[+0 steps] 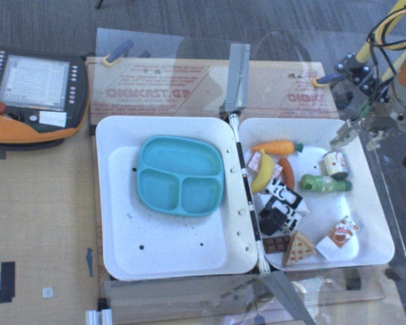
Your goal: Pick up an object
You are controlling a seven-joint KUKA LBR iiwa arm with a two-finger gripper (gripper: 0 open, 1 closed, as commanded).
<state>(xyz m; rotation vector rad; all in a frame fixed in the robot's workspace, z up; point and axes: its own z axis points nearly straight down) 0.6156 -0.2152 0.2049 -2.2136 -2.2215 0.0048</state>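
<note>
Bins: two white ones, side by side. One blue plate [181, 175] lies in the left bin [115, 202]. The right bin [375, 208] holds one carrot [274, 147], one banana [262, 172], one green bottle [324, 183] and one small can [334, 163]. The gripper [358, 131] hangs over the far right corner, just beyond the can, its fingers spread and holding nothing.

Left bin [115, 202]: open floor around the teal plate [181, 175].
Right bin [379, 215]: toys crowd its left side; bare floor at right.
</note>
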